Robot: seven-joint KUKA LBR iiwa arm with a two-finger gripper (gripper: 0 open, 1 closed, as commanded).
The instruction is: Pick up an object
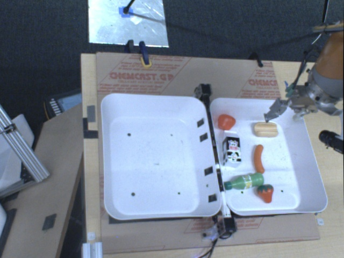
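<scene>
The right bin (306, 160) holds several small items. A tan bread roll (265, 129) lies near its back. My gripper (273, 112) hangs just above and behind the roll, with nothing seen in it. A red-orange piece (226, 122) sits at the back left of the bin. A black-and-white cow-print carton (232, 150) stands below it. An orange sausage (259, 158) lies in the middle. A green bottle (244, 182) lies on its side near the front, with a red strawberry-like toy (266, 193) beside it.
The left bin (115, 160) stands beside the right one, with a black divider (210, 144) between them. Both rest on a cardboard sheet (145, 71). A shiny foil square (128, 15) lies at the back. A metal frame (19, 149) stands at the far left.
</scene>
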